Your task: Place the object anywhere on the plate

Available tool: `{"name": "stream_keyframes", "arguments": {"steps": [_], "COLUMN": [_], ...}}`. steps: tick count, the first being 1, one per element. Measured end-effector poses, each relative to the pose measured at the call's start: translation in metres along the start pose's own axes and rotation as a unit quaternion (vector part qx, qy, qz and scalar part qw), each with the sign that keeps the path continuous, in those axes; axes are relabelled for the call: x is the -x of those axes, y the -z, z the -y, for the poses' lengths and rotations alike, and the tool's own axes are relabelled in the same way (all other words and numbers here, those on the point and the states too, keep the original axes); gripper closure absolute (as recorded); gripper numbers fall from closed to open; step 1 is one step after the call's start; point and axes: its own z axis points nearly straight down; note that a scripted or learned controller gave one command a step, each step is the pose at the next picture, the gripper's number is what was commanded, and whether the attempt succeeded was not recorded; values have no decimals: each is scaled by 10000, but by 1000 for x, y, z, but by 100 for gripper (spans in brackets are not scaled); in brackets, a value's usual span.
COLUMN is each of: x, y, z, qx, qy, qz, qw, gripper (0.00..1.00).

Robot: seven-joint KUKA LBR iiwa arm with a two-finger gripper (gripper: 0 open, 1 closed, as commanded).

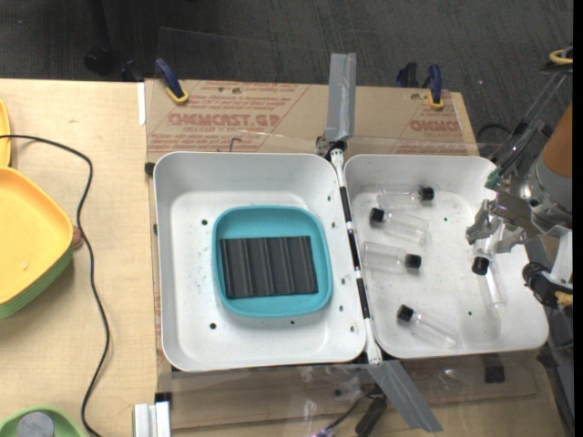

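Left bin [173, 271]: its white floor shows as a band all round the plate, widest on the left and near sides; raised rim on every side.
Plate [271, 263]: teal, square with rounded corners, sits about mid-bin; a dark ribbed panel fills its middle.
Right bin [455, 330]: touches the left bin along the centre seam; bare floor lies open in the near middle and the far right corner.
My gripper [490, 235]: over the right side of the right bin, reaching in from the right edge; I cannot tell whether my fingers are apart or together.
Vials: five clear tubes with black caps lie flat and scattered in the right bin.
Nearest vial [485, 277]: just beside my gripper on its near side, cap toward the far side, clear body running toward the near rim; I cannot tell if I touch it.
Other vials: one far [410, 195], two mid-left [397, 224] [392, 259], one near [421, 323], all well apart from the plate.
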Motion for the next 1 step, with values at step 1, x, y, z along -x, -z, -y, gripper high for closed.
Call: {"name": "stream_keyframes", "arguments": {"steps": [1], "x": [0], "y": [0], "z": [0], "qx": [-1], "qy": [1], "qz": [0], "qw": [10000], "gripper": [0]}}
